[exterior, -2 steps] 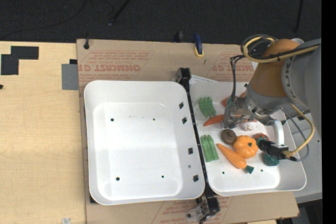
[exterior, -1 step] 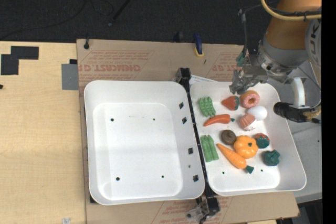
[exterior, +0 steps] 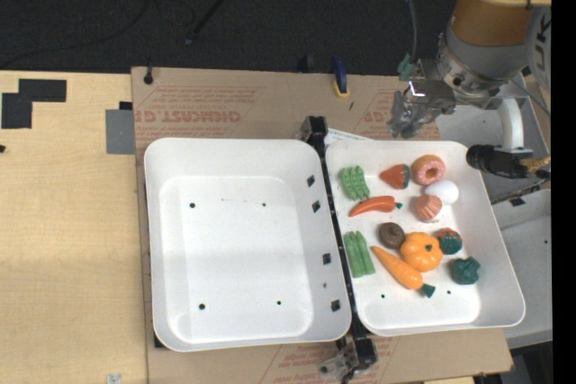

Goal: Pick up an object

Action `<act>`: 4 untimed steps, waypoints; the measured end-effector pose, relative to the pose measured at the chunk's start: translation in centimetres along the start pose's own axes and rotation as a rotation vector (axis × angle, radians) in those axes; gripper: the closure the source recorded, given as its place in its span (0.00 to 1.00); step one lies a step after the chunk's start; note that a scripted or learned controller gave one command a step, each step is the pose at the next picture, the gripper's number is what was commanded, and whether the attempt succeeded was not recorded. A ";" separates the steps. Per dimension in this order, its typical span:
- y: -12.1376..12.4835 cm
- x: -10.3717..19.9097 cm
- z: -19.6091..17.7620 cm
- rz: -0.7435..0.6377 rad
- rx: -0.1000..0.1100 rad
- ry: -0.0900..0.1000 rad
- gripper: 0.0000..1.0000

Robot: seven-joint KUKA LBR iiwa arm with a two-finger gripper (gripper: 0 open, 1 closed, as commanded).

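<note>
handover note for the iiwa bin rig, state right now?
Gripper: above the back edge of the right bin, nothing seen between its fingers.
Toys all lie in the right bin: doughnut, white egg, red chilli, orange pumpkin, carrot, two green pods, others.
Done: nothing picked yet.
Left: descend, grasp one toy, lift it.

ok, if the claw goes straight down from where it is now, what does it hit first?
Probably the right bin's far rim or the cardboard just behind it, not the toys. The claw hangs above that edge; depth is unclear.
</note>
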State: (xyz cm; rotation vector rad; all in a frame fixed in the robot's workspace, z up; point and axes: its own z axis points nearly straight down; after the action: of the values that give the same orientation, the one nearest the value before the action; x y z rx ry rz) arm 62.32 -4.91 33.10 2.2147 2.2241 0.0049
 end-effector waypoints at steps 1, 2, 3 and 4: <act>2.2 3.3 -2.7 0.001 0.003 0.000 1.00; 2.1 4.8 -4.3 0.002 0.005 0.000 1.00; 2.1 3.2 -9.2 0.004 0.002 -0.001 1.00; 2.1 2.6 -11.9 0.004 0.005 0.000 1.00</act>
State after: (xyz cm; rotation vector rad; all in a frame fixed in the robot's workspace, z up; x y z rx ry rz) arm 64.40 -2.29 45.02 2.2211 2.2227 -0.0012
